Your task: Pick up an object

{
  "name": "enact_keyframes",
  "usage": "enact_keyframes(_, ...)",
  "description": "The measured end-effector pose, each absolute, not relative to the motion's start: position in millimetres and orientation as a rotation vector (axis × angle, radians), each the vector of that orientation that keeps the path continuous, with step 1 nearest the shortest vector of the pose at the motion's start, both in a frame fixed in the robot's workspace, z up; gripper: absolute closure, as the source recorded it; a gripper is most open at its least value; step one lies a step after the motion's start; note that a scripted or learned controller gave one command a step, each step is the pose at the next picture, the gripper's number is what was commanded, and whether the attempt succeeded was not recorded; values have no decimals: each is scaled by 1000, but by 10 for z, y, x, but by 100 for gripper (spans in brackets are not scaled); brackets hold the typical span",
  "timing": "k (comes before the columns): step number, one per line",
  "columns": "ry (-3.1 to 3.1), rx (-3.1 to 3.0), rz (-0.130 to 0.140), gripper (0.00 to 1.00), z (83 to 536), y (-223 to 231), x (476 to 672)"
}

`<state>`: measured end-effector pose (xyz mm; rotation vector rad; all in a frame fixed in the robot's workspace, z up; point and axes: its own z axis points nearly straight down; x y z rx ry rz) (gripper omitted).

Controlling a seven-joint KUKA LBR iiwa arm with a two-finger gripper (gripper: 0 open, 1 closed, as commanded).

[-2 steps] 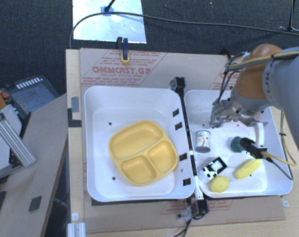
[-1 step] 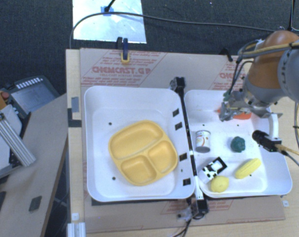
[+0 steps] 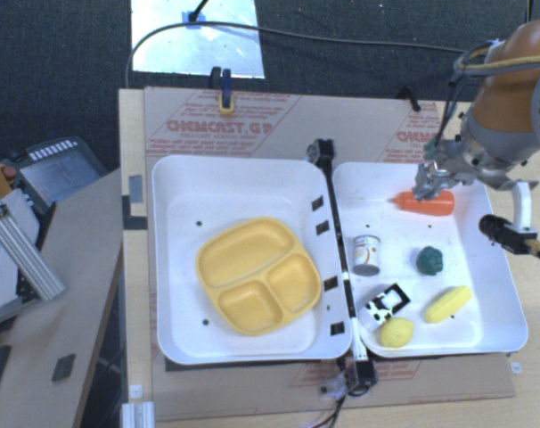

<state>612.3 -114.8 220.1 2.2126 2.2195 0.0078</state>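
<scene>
While a yellow tray point(image 3: 257, 275) fills the left bin point(image 3: 176, 181), the right bin point(image 3: 511, 315) holds a cup point(image 3: 366, 254), a green lump point(image 3: 429, 259) and a banana point(image 3: 448, 303). The arm point(image 3: 511, 96) reaches down, its gripper point(image 3: 427, 184) touching the orange carrot point(image 3: 427, 203) at the far side; grip unclear.

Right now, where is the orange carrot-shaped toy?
The orange carrot toy lies near the far edge of the right bin, directly under the gripper, with the dark green toy nearer the camera.
</scene>
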Motion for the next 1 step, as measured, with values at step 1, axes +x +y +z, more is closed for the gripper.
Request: enact_keyframes(1, 2223, 2213, 6, 100, 2585, -1152, 6137)
